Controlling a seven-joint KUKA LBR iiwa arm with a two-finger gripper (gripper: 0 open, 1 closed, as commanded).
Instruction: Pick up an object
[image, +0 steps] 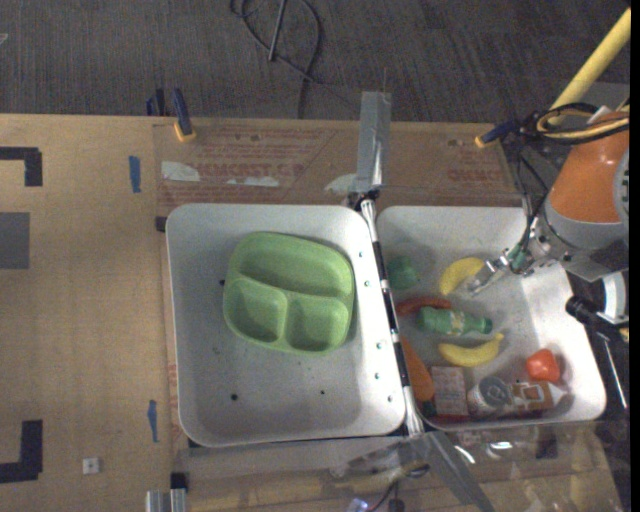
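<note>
Two bins (200, 330), green tray (289, 292) left, toys right

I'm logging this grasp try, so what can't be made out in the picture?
- Claw: too small and blurred in the camera view to tell open from shut.
- Carrot: partly hidden by the bin wall.
- Boxes and can: labels too blurred to read.

Grey KUKA arm (590, 215) with an orange band

Black and yellow cables trail above it; its slim metallic gripper (487, 274) carries a small green patch.
</note>
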